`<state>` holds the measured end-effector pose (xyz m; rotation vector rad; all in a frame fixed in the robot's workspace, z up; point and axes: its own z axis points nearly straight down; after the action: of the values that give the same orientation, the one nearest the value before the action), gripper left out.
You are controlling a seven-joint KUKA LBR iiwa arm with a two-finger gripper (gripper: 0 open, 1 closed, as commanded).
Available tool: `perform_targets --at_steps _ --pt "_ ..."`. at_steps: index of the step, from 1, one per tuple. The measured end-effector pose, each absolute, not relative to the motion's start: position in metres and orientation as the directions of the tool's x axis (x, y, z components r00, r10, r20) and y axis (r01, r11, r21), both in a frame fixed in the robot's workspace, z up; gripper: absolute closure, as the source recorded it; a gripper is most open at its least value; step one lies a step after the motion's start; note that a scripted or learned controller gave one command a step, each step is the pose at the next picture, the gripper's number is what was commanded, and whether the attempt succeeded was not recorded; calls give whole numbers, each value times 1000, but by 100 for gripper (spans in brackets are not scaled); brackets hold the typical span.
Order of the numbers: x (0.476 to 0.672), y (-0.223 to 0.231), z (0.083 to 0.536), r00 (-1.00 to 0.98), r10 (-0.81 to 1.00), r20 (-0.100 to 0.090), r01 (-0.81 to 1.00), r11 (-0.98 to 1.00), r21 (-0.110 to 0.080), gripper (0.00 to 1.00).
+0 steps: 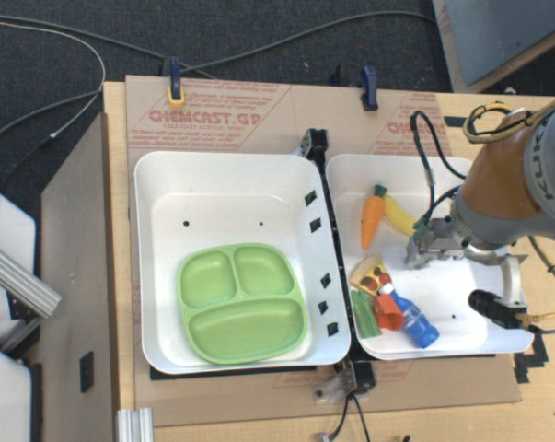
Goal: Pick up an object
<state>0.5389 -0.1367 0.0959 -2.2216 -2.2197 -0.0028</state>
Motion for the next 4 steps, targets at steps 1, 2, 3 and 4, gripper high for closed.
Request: perform_targets --at_steps 1,2,3,4 --pt "546 -143 155 -1 1000 -2 1000 1 6 100" --pt "553 -145 201 -2 1000 -1 1000 2 5 100" --pt "555 -145 247 -2 1000 -1 1000 2 7 100" --pt "554 -98 237 -5 1000 2 1000 5 -2 100"
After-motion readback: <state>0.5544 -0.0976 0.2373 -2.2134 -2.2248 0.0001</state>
